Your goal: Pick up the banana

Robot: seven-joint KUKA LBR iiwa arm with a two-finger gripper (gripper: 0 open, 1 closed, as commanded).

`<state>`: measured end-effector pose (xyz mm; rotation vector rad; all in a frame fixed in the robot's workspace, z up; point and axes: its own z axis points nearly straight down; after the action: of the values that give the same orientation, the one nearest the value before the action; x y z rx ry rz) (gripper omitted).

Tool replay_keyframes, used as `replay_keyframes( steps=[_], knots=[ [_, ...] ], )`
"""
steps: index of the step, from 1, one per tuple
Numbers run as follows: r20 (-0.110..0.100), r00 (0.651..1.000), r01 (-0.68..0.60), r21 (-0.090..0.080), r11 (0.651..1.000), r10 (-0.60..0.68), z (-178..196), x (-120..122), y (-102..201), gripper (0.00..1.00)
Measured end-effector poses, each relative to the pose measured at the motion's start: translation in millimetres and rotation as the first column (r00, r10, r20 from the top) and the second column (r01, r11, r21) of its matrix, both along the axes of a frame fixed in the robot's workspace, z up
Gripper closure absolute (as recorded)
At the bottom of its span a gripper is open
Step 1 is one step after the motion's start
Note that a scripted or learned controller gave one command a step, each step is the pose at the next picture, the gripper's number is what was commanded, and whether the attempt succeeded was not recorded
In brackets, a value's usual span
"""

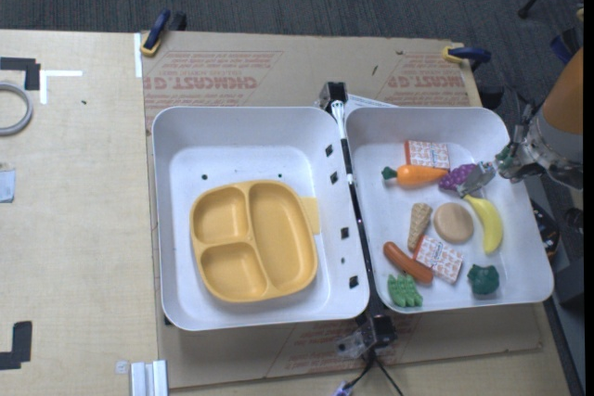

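Note:
The yellow banana (488,223) lies in the right bin (371,144), near its right wall, curved and pointing down to the right. My gripper (509,161) hangs over the bin's right rim, just above and to the right of the banana's upper tip. Nothing is visibly held. Part of the arm, with its orange band (568,97), comes in from the right edge.
Around the banana are purple grapes (458,180), a carrot (419,173), a round bun (453,223), a cone (419,223), a sausage (406,261), two small boxes (427,153) (439,258) and broccoli (483,279). A yellow divided plate (252,239) sits in the left bin (172,199).

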<state>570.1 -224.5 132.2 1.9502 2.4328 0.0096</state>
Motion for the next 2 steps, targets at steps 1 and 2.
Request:
replay_keyframes(
  steps=[1,2],
  knots=[
    [-0.001,0.998,-0.060,-0.006,0.998,0.060,-0.8,-2.6,-0.3,0.00],
    [-0.004,0.991,-0.131,-0.010,0.991,0.131,-0.6,-3.9,-2.5,0.00]
  ],
)
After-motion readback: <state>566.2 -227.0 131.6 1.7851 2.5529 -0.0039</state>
